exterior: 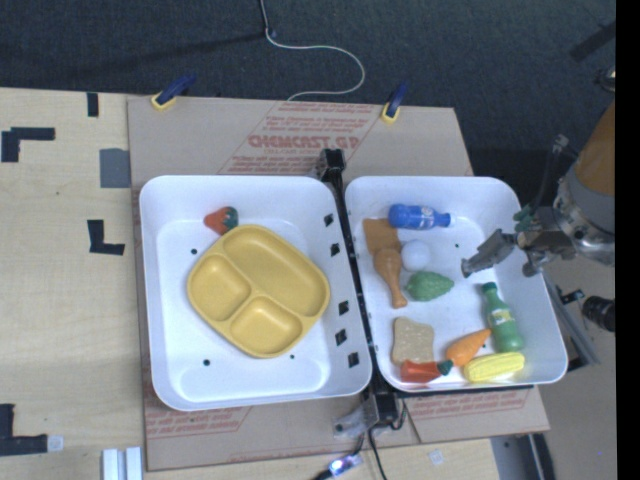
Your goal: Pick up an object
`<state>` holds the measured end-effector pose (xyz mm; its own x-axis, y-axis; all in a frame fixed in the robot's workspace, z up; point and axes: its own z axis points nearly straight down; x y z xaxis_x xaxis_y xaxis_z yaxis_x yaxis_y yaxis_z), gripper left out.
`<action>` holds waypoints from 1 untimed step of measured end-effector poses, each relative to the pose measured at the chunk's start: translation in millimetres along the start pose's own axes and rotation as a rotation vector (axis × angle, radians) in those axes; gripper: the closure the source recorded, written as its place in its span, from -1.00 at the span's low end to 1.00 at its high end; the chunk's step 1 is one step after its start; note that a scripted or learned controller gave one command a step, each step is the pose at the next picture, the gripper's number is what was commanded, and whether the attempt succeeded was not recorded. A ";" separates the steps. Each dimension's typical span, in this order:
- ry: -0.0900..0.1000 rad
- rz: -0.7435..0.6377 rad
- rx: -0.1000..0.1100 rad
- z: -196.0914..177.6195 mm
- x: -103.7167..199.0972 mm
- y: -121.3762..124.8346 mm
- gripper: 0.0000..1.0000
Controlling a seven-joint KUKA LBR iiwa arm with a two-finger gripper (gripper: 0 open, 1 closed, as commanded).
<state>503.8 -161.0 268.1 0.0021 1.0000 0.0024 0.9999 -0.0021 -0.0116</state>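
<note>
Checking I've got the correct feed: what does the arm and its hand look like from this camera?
The arm enters from the right edge: grey body with an orange band above the wrist. The hand is dark grey to black metal, blocky, with angular fingers and small brackets around it. A thin dark rod or cable rises beside the wrist.

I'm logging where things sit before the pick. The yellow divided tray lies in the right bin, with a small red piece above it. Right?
Not quite: the camera view shows the yellow divided tray in the left bin, not the right. The small red piece does lie above it.
</note>
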 end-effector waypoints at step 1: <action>-0.002 -0.003 -0.010 -4.7 0.0 1.9 -1.00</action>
<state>505.7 -161.0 272.8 -0.0009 1.0000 0.0002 1.0000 0.0009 -0.0018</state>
